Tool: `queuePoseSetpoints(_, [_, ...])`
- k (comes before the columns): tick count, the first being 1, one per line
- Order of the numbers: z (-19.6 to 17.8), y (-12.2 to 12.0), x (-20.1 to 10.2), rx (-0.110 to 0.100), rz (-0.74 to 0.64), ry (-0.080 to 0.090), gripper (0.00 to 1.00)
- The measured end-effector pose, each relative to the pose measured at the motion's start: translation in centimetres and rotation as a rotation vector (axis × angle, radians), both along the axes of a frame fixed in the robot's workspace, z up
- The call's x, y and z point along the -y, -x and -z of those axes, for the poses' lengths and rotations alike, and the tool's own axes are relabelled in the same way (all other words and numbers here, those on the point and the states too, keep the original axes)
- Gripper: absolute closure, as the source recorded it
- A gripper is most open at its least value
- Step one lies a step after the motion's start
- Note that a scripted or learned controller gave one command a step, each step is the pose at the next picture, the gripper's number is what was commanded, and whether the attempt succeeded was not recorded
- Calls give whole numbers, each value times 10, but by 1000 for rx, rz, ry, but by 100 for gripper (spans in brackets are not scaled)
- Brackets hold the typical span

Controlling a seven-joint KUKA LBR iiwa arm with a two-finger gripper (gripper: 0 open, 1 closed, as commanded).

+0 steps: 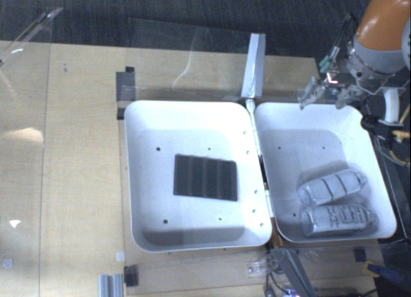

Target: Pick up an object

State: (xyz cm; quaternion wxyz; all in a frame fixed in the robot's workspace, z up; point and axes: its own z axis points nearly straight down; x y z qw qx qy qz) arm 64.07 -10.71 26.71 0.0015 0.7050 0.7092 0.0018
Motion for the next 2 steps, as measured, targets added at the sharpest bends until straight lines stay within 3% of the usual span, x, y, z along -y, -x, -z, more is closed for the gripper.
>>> queuePoseSetpoints(1, [104, 70, 64, -2, -43, 1, 0])
queuePoseSetpoints(2, [178, 96, 99, 5, -129, 4, 0])
